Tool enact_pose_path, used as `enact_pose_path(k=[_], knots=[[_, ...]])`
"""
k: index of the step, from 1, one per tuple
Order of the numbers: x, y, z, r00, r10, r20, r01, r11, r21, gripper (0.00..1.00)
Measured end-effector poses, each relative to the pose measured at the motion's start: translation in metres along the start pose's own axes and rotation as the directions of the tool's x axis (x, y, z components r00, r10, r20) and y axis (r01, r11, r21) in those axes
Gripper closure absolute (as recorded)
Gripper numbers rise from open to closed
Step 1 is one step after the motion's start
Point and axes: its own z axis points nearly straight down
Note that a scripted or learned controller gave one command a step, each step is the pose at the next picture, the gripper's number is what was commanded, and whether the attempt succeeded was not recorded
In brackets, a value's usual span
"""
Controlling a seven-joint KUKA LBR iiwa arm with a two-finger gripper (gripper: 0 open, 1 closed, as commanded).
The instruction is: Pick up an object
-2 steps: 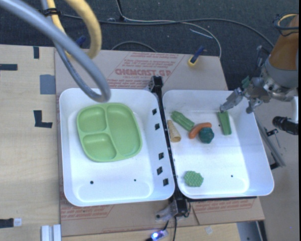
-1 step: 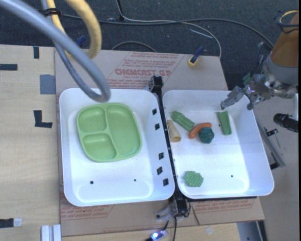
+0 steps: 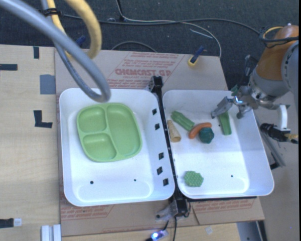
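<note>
Camera view
Gripper (image 3: 232, 107): over the right bin's far right part; we see its fingers spread, nothing between them.
Right shallow white bin (image 3: 251, 177): we note a short green stick (image 3: 224, 124) just beside the gripper, green cylinder (image 3: 182, 120), orange carrot-like piece (image 3: 198, 129), dark teal ball (image 3: 206, 136), tan piece (image 3: 174, 132), green knobbly disc (image 3: 193, 178) near.
Left bin (image 3: 70, 185): green divided plastic plate (image 3: 109, 132).

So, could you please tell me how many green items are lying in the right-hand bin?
4: a long piece near the divider, a short stick below the claw, a dark round one mid-bin, and a bumpy one near the front. None seems hidden.
</note>
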Motion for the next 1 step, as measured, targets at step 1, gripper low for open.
enact_pose_path(k=[1], knots=[[-0.0050, 0.0035, 0.0469, 1.000, 0.000, 0.001, 0.000, 1.000, -0.002, 0.00]])
